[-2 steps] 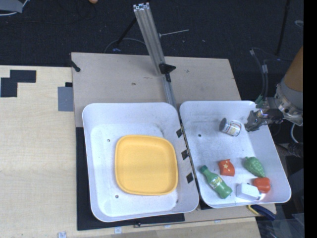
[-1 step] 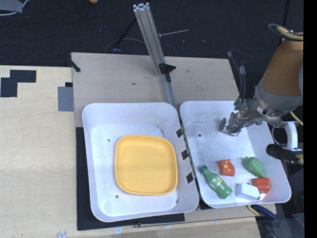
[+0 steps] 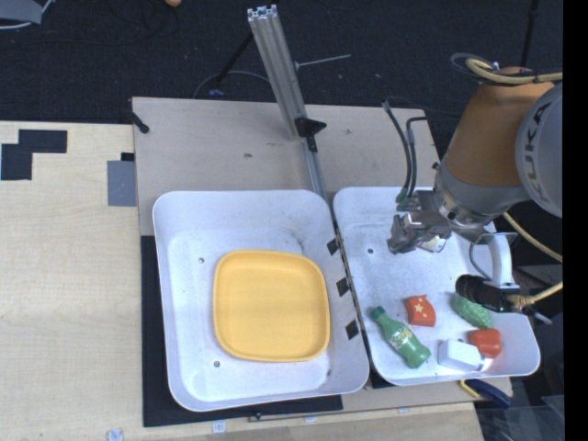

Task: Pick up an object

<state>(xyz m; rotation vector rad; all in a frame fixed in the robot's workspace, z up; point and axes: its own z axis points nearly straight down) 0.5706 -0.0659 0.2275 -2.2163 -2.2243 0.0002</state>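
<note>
Nothing looks picked up yet. The gripper (image 3: 411, 237) hovers at the right bin's (image 3: 367, 219) 11 o'clock; I cannot tell its finger state. The green bottle (image 3: 401, 337) and red block (image 3: 421, 310) lie towards 6 o'clock, untouched

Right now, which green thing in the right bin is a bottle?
The green bottle with the yellow label, lying nearest the left bin. The other green thing is plain, with no label, over by the far right edge.
</note>
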